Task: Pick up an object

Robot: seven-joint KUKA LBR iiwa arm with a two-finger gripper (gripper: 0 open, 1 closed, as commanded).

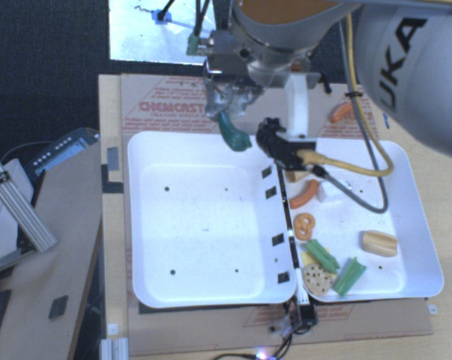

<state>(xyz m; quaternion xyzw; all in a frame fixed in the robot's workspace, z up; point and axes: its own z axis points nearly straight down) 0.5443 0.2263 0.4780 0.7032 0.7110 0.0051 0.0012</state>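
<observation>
My gripper (227,117) hangs over the back edge of the left bin (203,223), shut on a teal green object (233,135) that dangles from its fingers above the bin's rear rim. The right bin (405,223) holds the other objects: an orange sausage (303,193), a pretzel (304,225), a bread roll (379,243), two green pieces (322,256) (349,274) and a round cracker (316,279).
An orange piece (341,112) lies on the cardboard behind the right bin. A black cable mount (279,145) and yellow cable (353,169) hang over the divider between the bins. A grey device (61,152) sits left of the bench.
</observation>
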